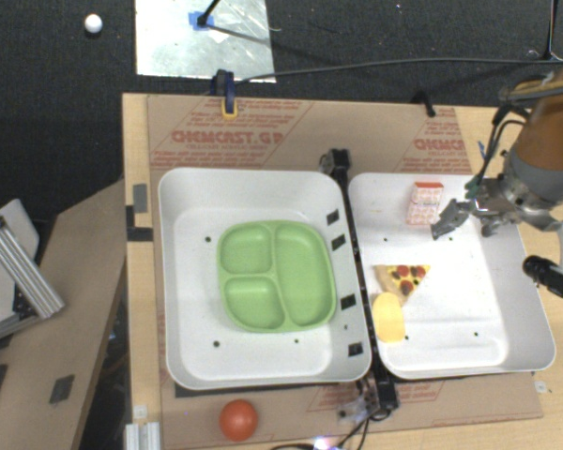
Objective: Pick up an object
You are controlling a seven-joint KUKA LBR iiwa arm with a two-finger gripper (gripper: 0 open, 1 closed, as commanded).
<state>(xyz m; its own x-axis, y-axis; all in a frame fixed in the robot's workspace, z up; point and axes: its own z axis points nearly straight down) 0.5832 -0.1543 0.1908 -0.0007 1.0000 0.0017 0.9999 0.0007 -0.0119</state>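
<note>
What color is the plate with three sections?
Light green plate, in the left bin, seen in the camera view.

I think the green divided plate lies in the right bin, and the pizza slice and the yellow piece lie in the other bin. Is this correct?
Not quite. The camera view shows the green divided plate in the left bin, not the right one. The pizza slice and the yellow piece do lie in the other bin, which is the right bin.
</note>
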